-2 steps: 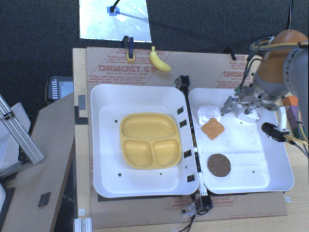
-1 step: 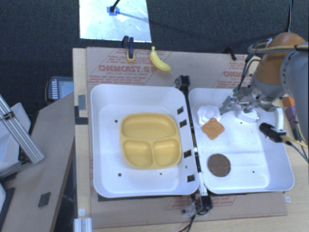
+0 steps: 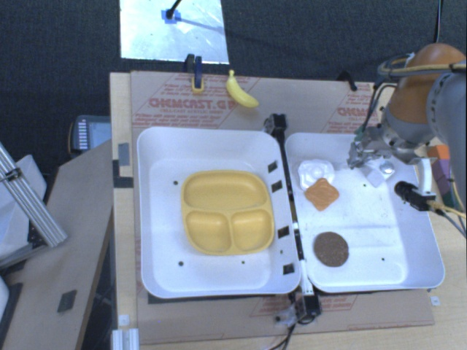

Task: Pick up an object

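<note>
In the right bin (image 3: 408, 268) lie a crumpled white object (image 3: 315, 171), an orange square piece (image 3: 322, 194) just in front of it, and a brown round disc (image 3: 331, 249) nearer the front. My gripper (image 3: 365, 157) hangs low over the bin's back right part, to the right of the white object and apart from it. A small pale item (image 3: 379, 173) lies right beside the gripper; whether they touch is unclear. The grey arm with its orange band (image 3: 419, 86) reaches in from the right.
The left bin (image 3: 157, 217) holds a yellow divided plate (image 3: 222, 211). A yellow banana (image 3: 240, 92) lies behind the bins on the board. A black divider (image 3: 286, 195) runs between the bins. Cables trail at the right bin's right wall.
</note>
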